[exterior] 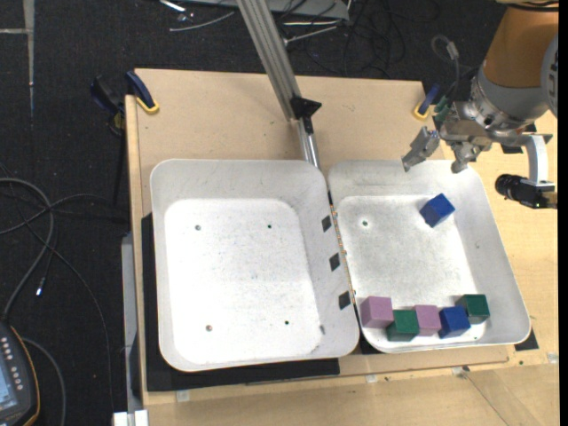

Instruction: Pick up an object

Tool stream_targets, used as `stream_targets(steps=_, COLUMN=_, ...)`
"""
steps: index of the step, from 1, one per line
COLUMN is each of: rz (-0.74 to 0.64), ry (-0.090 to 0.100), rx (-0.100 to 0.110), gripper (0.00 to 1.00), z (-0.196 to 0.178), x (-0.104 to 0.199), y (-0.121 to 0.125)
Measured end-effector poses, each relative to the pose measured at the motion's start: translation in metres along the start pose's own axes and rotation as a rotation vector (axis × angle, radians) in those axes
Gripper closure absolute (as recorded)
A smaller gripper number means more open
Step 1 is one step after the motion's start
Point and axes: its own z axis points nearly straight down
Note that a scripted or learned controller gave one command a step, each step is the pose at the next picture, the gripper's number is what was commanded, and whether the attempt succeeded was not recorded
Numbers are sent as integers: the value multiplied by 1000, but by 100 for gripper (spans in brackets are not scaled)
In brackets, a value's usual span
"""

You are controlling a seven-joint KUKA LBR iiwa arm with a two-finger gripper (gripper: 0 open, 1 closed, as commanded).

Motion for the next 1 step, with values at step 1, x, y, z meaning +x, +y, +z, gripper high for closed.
stream_targets(steps=1, rz=8, ry=1, rx=7, gripper=0, z=92, x=-62, y=-4)
